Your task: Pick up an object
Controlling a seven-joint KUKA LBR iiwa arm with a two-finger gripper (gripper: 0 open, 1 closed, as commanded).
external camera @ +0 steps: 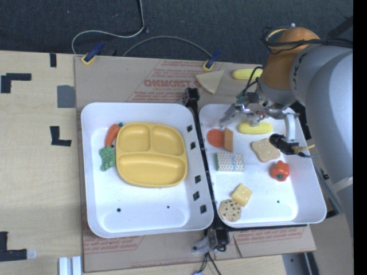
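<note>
Arm over the right bin's far end, gripper low by the corn cob.

The gripper (245,111) hangs over the far part of the right bin (304,213), just beside a yellow corn cob (256,128); whether it is released or clenched cannot be told from this slant, and nothing is seen between its tips; in the same bin lie a red tomato piece (215,137) touching a tan block (229,140), a toast slice (265,150), a red pepper (280,171), a patterned green-white packet (230,162), a yellow cheese wedge (241,195) and a chocolate-chip cookie (230,210); the left bin (94,211) holds a yellow divided plate (151,154) with a carrot (112,134) and a green broccoli piece (107,157) at its left edge; beyond the bins, on the cardboard sheet (160,79), rest a tan wedge (210,82) and a second corn cob (246,73).
</note>
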